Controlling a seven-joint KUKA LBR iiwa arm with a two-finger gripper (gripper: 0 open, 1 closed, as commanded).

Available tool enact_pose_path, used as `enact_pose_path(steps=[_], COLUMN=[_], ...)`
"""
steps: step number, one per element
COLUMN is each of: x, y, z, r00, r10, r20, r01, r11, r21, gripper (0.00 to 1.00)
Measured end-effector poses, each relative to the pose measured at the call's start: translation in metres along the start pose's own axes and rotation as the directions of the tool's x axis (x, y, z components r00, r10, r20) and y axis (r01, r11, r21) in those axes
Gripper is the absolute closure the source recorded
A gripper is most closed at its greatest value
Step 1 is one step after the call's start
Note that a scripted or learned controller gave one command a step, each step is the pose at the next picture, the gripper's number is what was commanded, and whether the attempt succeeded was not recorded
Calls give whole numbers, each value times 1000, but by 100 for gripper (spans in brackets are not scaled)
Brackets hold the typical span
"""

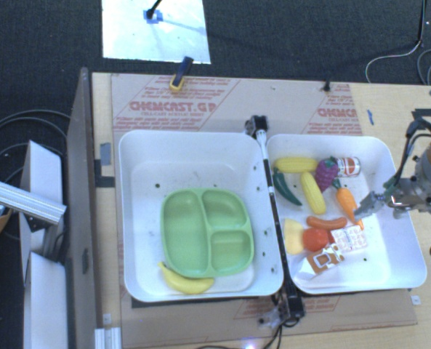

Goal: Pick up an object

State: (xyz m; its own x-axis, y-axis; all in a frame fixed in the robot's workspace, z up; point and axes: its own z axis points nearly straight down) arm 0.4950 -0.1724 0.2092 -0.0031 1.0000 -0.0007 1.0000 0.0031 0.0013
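In the right bin point(404, 247), the claw point(368, 205), its spread impossible to tell, hung beside the carrot point(347, 201): probably light, rigid, slippery plastic, best pinched mid-body.

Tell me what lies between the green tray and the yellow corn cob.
In the camera view, the two bins' adjoining walls and a dark green pepper lie between the green tray and the corn cob.

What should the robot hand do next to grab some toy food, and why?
Probably dip down a little toward the orange carrot. The gripper sits just right of it over the right bin, and nothing shows between its fingers yet.
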Motion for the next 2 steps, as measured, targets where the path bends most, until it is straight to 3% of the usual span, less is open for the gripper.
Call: enact_pose_path(steps=[1, 2], x=[18, 2], y=[38, 92], z=[119, 123], r00=[1000, 1000], r10=[-3, -3], r20=[-1, 2], r01=[3, 3], r11=[1000, 1000], r21=[2, -5], gripper=[0, 0])
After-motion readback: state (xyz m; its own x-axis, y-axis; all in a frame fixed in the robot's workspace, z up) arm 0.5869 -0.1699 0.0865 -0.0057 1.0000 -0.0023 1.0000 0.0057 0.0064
